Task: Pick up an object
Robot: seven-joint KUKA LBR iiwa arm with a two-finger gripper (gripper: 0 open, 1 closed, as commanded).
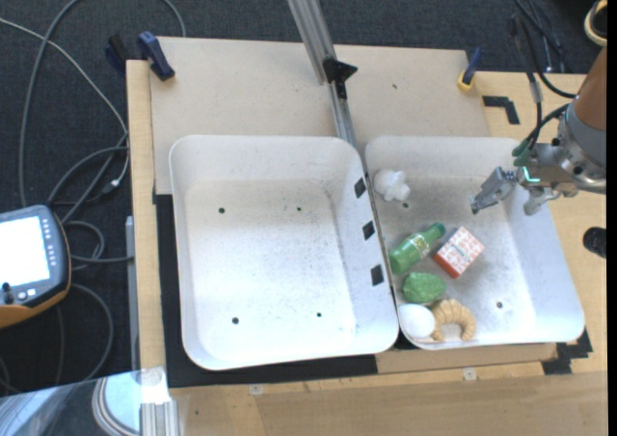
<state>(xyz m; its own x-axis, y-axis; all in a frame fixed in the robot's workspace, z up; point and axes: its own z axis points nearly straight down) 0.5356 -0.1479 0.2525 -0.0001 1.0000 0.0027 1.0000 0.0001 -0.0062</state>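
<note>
The right bin (540, 275) holds several small objects near its left and front sides: a white lump (390, 184), a green bottle (416, 244), a red and white box (459, 252), a green round piece (423, 286), a white egg-like ball (416, 319) and a tan croissant-shaped toy (455, 319). My gripper (509, 196) hangs over the upper right part of this bin, open, with nothing between its fingers. It is up and to the right of the red and white box.
The left bin (260, 251) sits beside the right one, sharing a middle rim with black tabs. A metal pole (308, 14) slants over the back of the bench. Blue and yellow clamps hold the board's far corners. Cables and a handheld pendant lie at the left.
</note>
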